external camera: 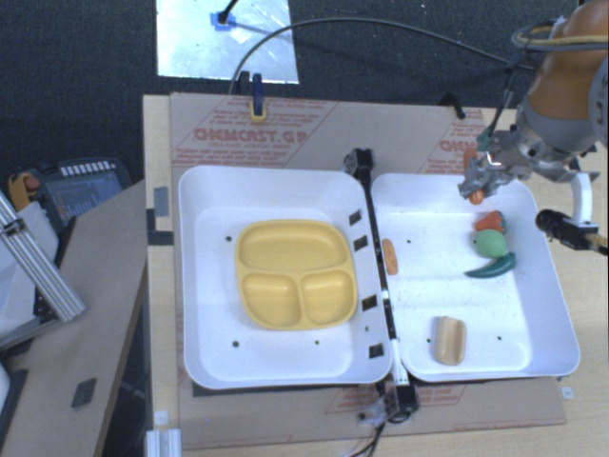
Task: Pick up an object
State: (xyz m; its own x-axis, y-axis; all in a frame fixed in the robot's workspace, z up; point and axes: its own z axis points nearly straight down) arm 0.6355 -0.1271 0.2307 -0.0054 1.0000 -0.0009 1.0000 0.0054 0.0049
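The bread roll point(449, 340), a tan piece near the front edge of the right bin point(547, 350), lies closest to the camera and well apart from the arm. The gripper point(476, 190) hangs over the far right corner of that bin, at the end of the grey arm point(561, 103) with its orange band. A small orange-red patch shows at the gripper tip, but whether this is a held object or part of the tool cannot be told, and whether the claw is released or clenched cannot be told either. Just in front of the gripper lies a cluster of candidates: a small red-orange piece point(490, 221), touching a round green object point(491, 244), with a dark green pepper-like item point(491, 267) just beside it. Farther left, a small orange stick point(389, 256) rests against the divider point(373, 255) between the bins. The left bin point(205, 284) carries a yellow compartment tray point(293, 274). As a judgement, the pick is not confirmed: every clearly identifiable object rests on a bin floor, so descent, closure and lift probably remain to be done.
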